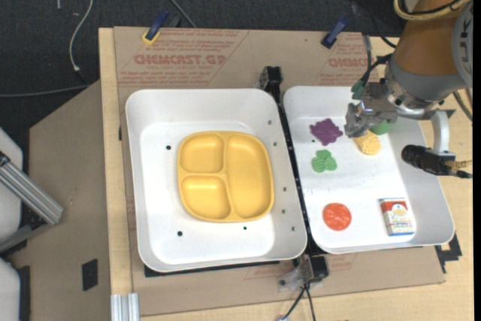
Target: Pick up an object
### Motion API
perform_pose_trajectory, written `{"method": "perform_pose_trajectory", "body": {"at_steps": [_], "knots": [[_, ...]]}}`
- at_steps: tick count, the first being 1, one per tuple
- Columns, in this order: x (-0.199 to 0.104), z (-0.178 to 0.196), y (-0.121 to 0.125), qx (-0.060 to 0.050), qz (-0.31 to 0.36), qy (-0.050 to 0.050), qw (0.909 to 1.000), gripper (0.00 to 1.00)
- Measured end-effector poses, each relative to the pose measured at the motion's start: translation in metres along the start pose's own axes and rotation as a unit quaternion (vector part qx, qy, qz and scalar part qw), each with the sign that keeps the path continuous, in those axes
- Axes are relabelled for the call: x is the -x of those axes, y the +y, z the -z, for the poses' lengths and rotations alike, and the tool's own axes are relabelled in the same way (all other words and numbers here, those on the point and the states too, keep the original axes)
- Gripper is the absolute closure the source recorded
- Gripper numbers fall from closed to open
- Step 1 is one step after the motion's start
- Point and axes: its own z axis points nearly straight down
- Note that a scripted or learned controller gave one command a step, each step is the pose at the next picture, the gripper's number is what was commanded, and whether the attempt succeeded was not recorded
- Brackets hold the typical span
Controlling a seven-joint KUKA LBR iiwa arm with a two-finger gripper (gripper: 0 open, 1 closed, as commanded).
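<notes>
In the right bin [428, 225] lie a purple toy [326, 131], a green toy [324, 161], a yellow toy [369, 143], a round orange-red piece [337, 216] and a small red and white box [396, 216]. My gripper [359, 126] hangs low over the bin's far part, just left of the yellow toy and right of the purple one. A bit of green shows behind it, next to the yellow toy. The arm's wrist covers the fingers from above.
The left bin [150, 184] holds a yellow divided plate [225, 175]. A black clamp [270, 77] sits between the bins at the far edge, another at the near edge [312, 267]. A black part [425, 158] juts over the right bin's right rim.
</notes>
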Motion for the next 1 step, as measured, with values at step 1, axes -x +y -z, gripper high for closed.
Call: {"method": "perform_pose_trajectory", "body": {"at_steps": [1], "knots": [[-0.0547, 0.0119, -0.0086, 0.001, 0.001, 0.0, 1.0, 1.0]]}}
